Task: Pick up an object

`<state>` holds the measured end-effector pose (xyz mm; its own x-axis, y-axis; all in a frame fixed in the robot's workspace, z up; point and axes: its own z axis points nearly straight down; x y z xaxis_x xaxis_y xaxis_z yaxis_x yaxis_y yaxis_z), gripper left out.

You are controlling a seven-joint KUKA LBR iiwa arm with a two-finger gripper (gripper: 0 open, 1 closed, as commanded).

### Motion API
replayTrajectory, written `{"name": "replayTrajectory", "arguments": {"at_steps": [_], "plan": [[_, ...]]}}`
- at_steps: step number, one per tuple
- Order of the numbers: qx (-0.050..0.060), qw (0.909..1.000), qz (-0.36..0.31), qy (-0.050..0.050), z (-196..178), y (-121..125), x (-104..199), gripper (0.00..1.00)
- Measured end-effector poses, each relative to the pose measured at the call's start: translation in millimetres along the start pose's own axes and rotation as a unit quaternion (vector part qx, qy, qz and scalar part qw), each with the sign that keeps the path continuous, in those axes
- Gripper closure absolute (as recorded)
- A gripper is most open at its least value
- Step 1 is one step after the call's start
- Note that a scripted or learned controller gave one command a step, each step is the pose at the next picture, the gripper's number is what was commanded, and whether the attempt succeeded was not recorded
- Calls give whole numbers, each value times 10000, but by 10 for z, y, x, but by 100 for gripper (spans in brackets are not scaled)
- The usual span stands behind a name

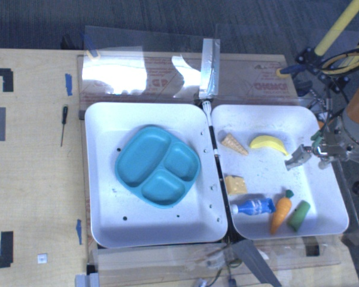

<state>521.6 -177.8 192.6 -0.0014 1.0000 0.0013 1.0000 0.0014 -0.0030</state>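
Observation:
The right bin (260, 119) holds several small items. A yellow banana (268, 143) lies near its back, with a tan cone-shaped wedge (234, 143) to its left. A tan block (235, 185) sits by the left wall. Along the front lie a blue bottle (253, 207), an orange carrot (280, 211) and a green vegetable (298, 215). My gripper (308, 161) hangs over the bin's right side, to the right of the banana and above the carrot. It is open, with nothing between its fingers.
The left bin (102, 124) holds a blue divided plate (158, 165). A metal divider (209, 70) and clear sheet stand behind the bins. Cables and a yellow pole (341, 23) crowd the back right. A screwdriver (63, 124) lies on the bench at left.

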Motion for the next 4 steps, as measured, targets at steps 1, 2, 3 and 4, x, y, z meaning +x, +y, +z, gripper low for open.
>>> {"name": "replayTrajectory", "arguments": {"at_steps": [1,2,3,4], "plan": [[11,9998,193,3,591,561,381,0],[-37,9969,-784,-18,1058,-402,50,0],[-70,9969,-780,-30,957,-374,44,100],[-22,9843,-1764,-10,488,-406,546,100]]}}
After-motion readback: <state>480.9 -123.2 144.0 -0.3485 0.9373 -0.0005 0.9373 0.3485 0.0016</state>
